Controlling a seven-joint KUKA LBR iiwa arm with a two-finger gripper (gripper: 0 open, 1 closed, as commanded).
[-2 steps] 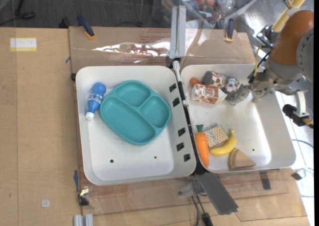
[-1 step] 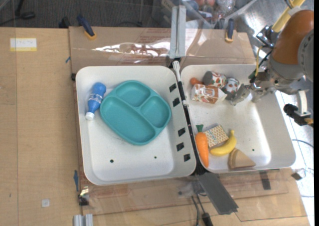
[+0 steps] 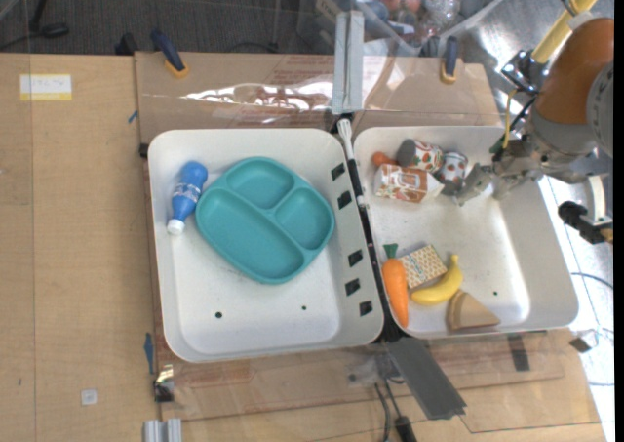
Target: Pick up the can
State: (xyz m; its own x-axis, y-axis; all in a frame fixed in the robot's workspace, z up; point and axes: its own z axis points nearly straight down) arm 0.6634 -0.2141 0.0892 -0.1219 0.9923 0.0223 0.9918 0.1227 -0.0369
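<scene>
The can [image 3: 425, 155], small with a brown and white label, lies on its side at the back of the right bin [image 3: 517, 264]. A red and white carton [image 3: 404, 182] lies against its front. A greyish round item [image 3: 454, 168] rests at the can's right. My gripper [image 3: 476, 183] hangs low in the back right of that bin. It is just right of the greyish item and a little apart from the can. Nothing shows held in it.
An orange carrot [image 3: 394, 291], a patterned packet [image 3: 422, 263], a banana [image 3: 441, 284] and a tan wedge [image 3: 470, 311] lie at the right bin's front. The left bin [image 3: 244, 328] holds a teal divided plate [image 3: 265, 219] and a blue and white bottle [image 3: 185, 194].
</scene>
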